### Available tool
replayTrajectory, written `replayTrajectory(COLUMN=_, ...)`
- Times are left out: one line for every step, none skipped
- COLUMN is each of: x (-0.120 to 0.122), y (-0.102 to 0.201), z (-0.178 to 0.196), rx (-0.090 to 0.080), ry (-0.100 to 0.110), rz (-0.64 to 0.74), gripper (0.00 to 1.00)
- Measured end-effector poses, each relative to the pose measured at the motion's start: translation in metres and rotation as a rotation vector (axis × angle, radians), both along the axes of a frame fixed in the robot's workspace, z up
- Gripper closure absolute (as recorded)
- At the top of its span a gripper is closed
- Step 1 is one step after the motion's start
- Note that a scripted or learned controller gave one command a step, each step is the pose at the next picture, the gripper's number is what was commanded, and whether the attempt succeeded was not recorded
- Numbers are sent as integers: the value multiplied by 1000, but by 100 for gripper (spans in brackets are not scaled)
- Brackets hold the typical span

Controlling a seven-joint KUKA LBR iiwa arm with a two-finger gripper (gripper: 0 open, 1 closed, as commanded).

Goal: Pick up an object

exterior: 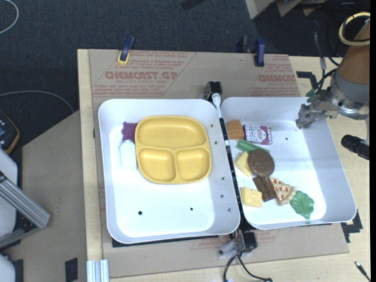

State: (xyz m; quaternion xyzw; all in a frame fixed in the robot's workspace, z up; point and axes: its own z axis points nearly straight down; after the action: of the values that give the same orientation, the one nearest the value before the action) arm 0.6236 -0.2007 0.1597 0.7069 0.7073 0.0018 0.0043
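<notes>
The right bin (329, 175) holds several toy foods: an orange-brown block (235, 129), a pink-and-white wrapped packet (257, 134), a round brown cookie (261, 163), a dark chocolate bar (264, 187), a yellow cheese wedge (251, 197), a waffle-like slice (284, 191) and a green leaf (302, 204). My gripper (305, 117) hangs over the bin's upper right part, to the right of the packet and apart from all the foods. Nothing is seen between its fingers.
The left bin (117, 204) carries a yellow three-compartment tray (173, 148), with a purple item (128, 130) and a white item (127, 154) along its left side. A divider rail (226, 151) separates the bins. The arm (352, 81) enters from the right.
</notes>
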Motion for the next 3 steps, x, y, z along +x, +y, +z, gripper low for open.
replayTrajectory(x=-4, y=9, z=55, rx=1, ry=1, rz=1, gripper=100)
replayTrajectory(x=-3, y=9, z=66, rx=2, ry=4, rz=0, gripper=100)
replayTrajectory(x=-8, y=53, z=72, rx=5, ry=10, rz=3, gripper=100)
